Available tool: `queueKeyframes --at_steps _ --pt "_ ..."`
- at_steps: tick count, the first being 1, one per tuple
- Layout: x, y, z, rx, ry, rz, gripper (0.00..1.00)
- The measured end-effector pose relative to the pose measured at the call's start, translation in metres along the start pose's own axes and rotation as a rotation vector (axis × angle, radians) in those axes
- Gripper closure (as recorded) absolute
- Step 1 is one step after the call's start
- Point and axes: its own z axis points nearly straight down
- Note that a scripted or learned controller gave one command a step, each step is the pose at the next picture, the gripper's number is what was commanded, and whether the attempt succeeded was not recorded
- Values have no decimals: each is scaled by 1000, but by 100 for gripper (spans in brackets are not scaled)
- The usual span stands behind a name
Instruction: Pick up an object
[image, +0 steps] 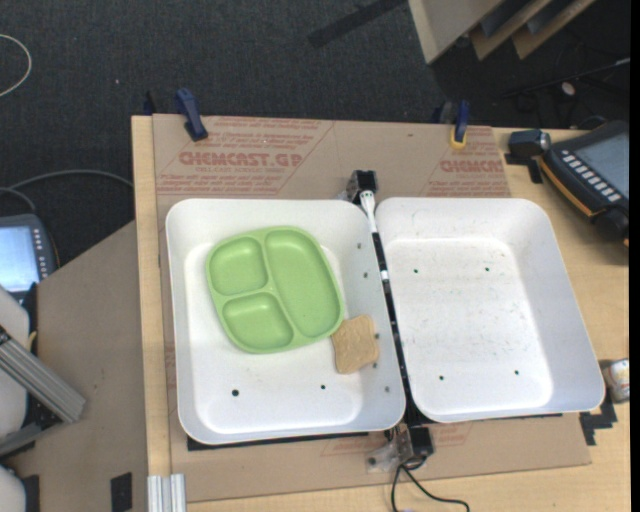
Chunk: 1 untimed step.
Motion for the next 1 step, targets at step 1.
queueKeyframes --at_steps 1 --pt "12 -24 139 28 14 -1 100"
